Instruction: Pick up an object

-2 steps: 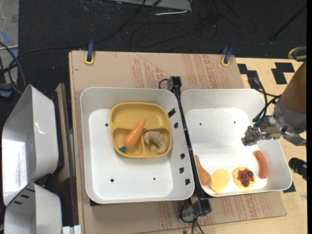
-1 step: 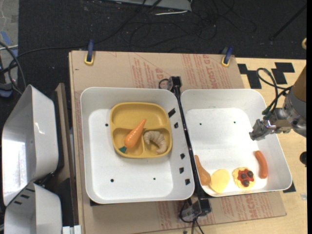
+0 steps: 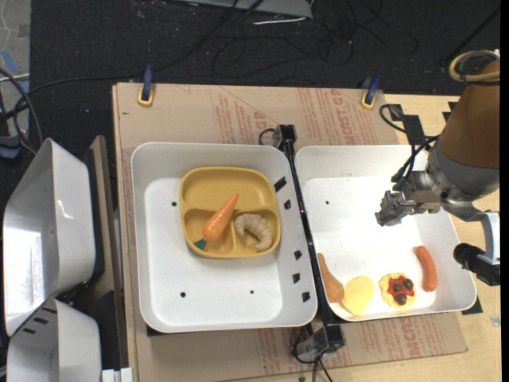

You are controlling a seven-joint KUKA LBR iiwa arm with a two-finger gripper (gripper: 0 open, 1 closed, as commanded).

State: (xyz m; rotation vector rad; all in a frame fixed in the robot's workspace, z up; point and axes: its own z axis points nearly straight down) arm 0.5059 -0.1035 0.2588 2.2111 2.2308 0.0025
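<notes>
Toy foods are lying along the near side of the right bin (image 3: 342,165) while the arm is reaching in from the right.

An orange sausage (image 3: 427,267), a small pizza (image 3: 398,288), a pale yellow disc (image 3: 359,294) and an orange drumstick-like piece (image 3: 329,278) are resting there. The jaws (image 3: 390,210) are hanging over bare bin floor, well apart from them; whether they are apart or together cannot be told.

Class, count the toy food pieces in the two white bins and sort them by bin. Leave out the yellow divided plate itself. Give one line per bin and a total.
Left bin, on the yellow plate: 2 (carrot, shrimp)
Right bin: 4 (orange strip, yellow disc, small pizza, sausage)
Total: 6
</notes>
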